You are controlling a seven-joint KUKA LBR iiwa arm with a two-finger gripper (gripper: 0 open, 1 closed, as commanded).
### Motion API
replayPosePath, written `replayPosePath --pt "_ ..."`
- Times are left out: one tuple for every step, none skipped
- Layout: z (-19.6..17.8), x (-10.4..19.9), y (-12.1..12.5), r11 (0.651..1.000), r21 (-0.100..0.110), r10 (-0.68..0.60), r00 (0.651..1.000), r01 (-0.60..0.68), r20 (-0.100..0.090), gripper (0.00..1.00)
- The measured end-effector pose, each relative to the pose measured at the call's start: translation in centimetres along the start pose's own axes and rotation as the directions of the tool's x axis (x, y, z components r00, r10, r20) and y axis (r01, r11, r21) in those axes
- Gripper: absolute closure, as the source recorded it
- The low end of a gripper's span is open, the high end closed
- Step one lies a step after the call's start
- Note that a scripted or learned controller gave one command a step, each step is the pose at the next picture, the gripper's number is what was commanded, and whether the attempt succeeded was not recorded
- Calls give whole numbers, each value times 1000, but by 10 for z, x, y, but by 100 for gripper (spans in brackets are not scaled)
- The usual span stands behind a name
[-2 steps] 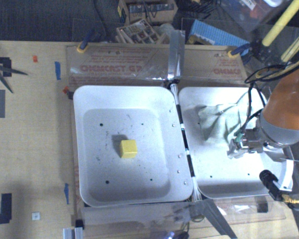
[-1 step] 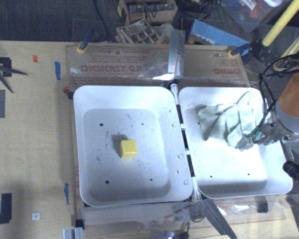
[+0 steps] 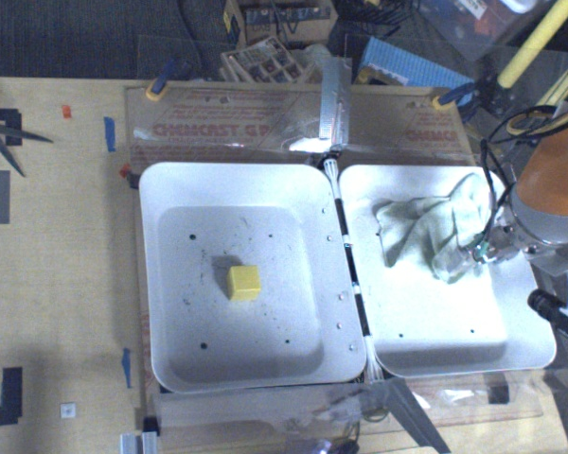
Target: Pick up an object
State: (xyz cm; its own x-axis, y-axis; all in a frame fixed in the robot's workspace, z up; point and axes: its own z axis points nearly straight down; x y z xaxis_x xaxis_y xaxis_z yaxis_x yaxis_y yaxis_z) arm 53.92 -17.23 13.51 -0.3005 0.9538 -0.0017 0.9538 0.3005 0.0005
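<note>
Cluttered lab floor behind; wooden bench w/ two white bins. Left bin (image 3: 170, 206) holds a yellow block (image 3: 244, 282), near centre, well apart from the walls. Right bin (image 3: 435, 334) has a pale cloth (image 3: 426, 227), crumpled at the back. Gripper (image 3: 481, 250) sits at the cloth's right edge, touching it; jaw state: can't tell, cloth folds hide it. Best approach, imo: come straight down on a raised fold, pinch deep, lift slowly. Red lettering on the cardboard behind the bins reads approx. "CHEMCAST GP", partly blurred.
</note>
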Motion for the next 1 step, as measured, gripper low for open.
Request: replayPosePath --pt "-2 25 76 976 0 220 976 -220 0 100"
